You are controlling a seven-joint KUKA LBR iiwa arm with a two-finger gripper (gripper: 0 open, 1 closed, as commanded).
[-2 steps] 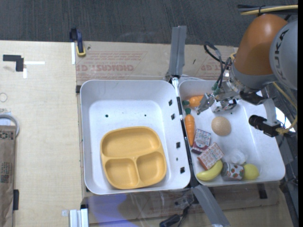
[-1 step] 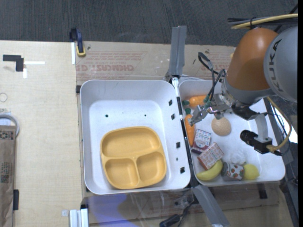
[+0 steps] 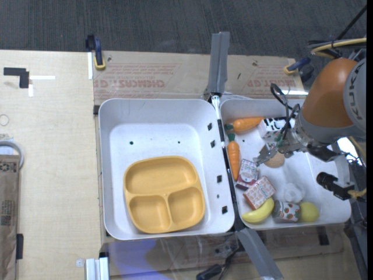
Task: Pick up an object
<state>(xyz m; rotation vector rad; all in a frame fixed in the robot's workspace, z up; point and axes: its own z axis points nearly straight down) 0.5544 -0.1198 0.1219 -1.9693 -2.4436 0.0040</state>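
Note:
In the right bin (image 3: 326,217) lie several small objects. One carrot (image 3: 247,124) lies crosswise at the back and another carrot (image 3: 233,156) runs along the left wall. My gripper (image 3: 273,151) hangs low over the bin's middle, right above a tan round object (image 3: 276,160) and just right of a pink-and-white packet (image 3: 247,170). The grey arm with its orange band (image 3: 329,95) reaches in from the right. A black-and-white item (image 3: 274,123) sits behind the gripper, partly hidden by it.
Toward the front of the right bin are a red packet (image 3: 259,192), a banana (image 3: 259,212), a small can (image 3: 285,210), a lemon (image 3: 309,212) and a white crumpled thing (image 3: 290,189). The left bin (image 3: 116,156) holds a yellow divided plate (image 3: 165,194).

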